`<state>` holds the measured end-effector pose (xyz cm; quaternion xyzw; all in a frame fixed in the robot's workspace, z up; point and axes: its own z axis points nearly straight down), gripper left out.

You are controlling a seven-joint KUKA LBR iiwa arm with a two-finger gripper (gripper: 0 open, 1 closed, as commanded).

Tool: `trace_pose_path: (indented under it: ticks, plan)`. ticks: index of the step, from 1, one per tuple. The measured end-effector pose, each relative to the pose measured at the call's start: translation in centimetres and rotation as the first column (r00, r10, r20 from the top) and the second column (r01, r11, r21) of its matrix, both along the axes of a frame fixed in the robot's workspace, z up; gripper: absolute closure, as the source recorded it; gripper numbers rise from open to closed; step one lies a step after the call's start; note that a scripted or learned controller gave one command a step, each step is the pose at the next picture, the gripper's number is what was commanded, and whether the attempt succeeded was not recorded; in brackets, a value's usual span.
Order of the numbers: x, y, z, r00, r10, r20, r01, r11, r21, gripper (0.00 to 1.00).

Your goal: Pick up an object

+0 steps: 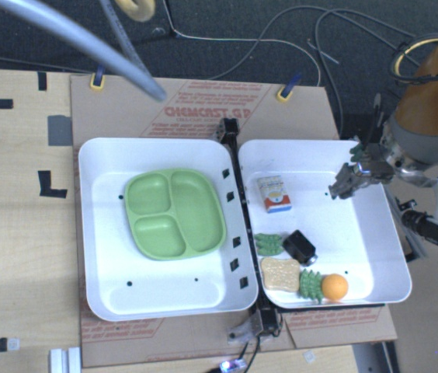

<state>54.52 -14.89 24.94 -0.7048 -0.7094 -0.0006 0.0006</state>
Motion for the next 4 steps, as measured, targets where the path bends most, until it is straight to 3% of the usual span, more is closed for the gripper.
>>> trace_pose_path:
  ticks: [3,4]
  plan:
    - [-0.5,16.0,0.6,1.000,0.000,-0.002,0.000,1.000,-0.001,1.00]
    - [0.0,21.2,-1.2,1.000,-0.001,-0.004,0.001,1.000,-0.001,1.00]
